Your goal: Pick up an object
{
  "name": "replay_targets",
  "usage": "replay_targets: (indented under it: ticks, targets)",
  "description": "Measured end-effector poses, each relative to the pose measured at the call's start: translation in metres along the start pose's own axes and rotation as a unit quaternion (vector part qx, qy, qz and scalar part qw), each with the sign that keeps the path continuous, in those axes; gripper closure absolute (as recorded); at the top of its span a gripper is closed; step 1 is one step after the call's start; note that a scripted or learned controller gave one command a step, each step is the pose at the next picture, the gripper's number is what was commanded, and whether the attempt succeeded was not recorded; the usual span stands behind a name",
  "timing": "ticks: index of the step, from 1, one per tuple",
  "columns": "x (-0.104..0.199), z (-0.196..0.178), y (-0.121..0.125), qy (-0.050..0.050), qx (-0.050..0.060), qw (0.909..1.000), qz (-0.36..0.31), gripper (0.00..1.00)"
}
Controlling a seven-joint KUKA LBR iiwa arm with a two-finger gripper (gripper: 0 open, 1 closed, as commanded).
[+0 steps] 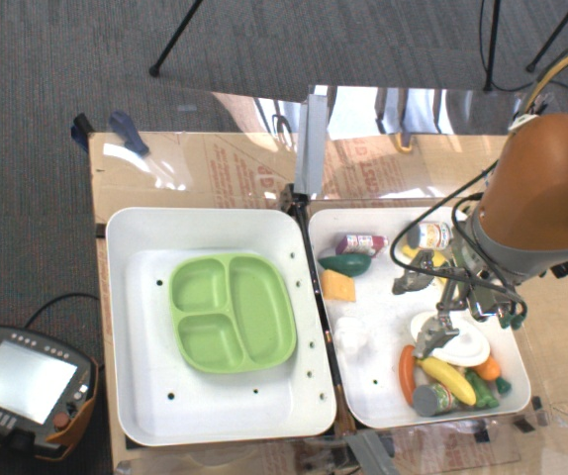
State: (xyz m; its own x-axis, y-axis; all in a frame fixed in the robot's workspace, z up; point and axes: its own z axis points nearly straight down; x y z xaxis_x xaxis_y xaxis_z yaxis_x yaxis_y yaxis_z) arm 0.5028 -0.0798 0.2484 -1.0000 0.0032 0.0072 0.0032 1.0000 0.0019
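Bench w/ 2 bins; end effector [440, 332] over banana [449, 380] in rt bin [363, 404]

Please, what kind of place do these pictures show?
Probably a robotics lab set up for picking trials: a robot arm reaches over two white bins, one with a green plate, one with toy food like a banana. A teach pendant lies beside the bench.

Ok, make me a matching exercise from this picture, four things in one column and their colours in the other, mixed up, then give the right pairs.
Things:
1. divided plate
2. banana
3. wedge by the bin divider
4. carrot-like piece

Colours:
A. yellow
B. light green
C. red-orange
D. pale orange

Pairs: 1-B, 2-A, 3-D, 4-C
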Motion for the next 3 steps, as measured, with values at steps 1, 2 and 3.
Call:
replay_targets:
  ticks: [1,2,3]
  targets:
    - [0.029,0.11,-0.043,0.004,-0.001,0.9986,0.052,0.0]
    - [0.026,0.166,-0.011,0.0,0.0,0.9954,0.096,0.0]
    - [-0.031,0.165,-0.012,-0.001,0.0,0.9998,0.021,0.0]
